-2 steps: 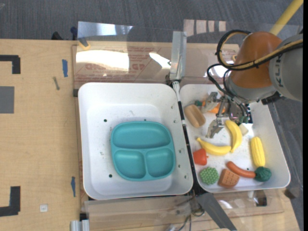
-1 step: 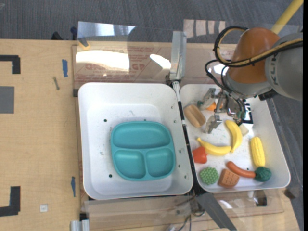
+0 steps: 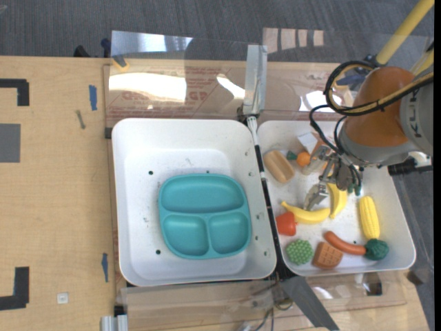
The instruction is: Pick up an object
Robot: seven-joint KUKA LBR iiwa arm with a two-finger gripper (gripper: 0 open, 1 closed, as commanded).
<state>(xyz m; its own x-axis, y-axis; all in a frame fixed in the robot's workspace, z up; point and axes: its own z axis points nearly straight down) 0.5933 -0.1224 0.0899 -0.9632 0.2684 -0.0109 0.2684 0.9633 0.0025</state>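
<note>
Jaws (image 3: 318, 197) low in the right bin (image 3: 400, 219), tips just over the banana (image 3: 308, 214); cannot tell whether open or closed, nor whether anything sits between them. Just right of that banana, a second banana (image 3: 338, 200), curved and standing more upright, touching or nearly touching the metal of the wrist. Left of the first banana and a little lower, a red pepper (image 3: 285, 223). Below the banana, a green round fruit (image 3: 299, 251), and beside it to the right an orange waffle-textured piece (image 3: 328, 256). Right of that, a carrot (image 3: 346, 244) lying flat with its green top (image 3: 377, 249) toward the bin's right wall. Above the carrot, right of the bananas, a corn cob (image 3: 369, 216) lying lengthwise. Up and left of the banana, a tan bread roll (image 3: 279, 165), with a small orange fruit (image 3: 302, 159) just beside it. Over the bin's upper right, the arm (image 3: 375, 116) with its orange band and black cables. Well left of the banana, across the divider, the left bin (image 3: 138, 157) holding a teal tray (image 3: 204, 214) with three compartments. Under both bins, the wooden bench (image 3: 48, 185).
</note>
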